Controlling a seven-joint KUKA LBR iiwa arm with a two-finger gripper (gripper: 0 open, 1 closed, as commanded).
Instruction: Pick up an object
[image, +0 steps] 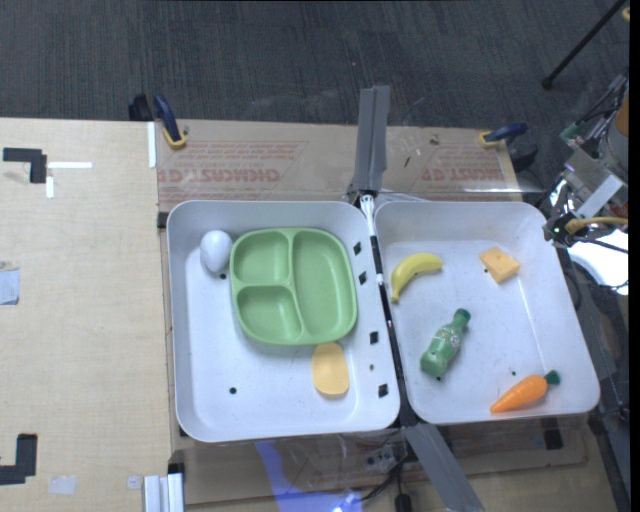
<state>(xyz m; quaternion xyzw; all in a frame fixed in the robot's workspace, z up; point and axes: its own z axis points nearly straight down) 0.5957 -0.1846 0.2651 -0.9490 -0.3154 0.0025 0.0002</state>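
Cardboard (300, 165) lies flat behind both bins in the upper middle of the frame. It carries rows of red printed letters that run upside down and are too blurred to read with any confidence. The green bottle (444, 345) in the right bin (560, 300) has a paler band round its middle, but no words can be made out on it.

In the left bin (190, 380), a green divided plate (294, 286) fills the centre. A white ball (215, 250) touches its upper left rim, and a yellow oval piece (331, 370) lies just below its lower edge. The right bin also holds a banana (413, 270) near its left wall, an orange block (499, 264) in its upper part and a carrot (520, 394) at the lower right, all apart from one another.

At the right edge of the frame, the gripper (585, 205) is tangled among cables and partly cut off, above the right bin's upper right corner. I cannot tell whether it is spread or closed, and nothing is visibly held in it.
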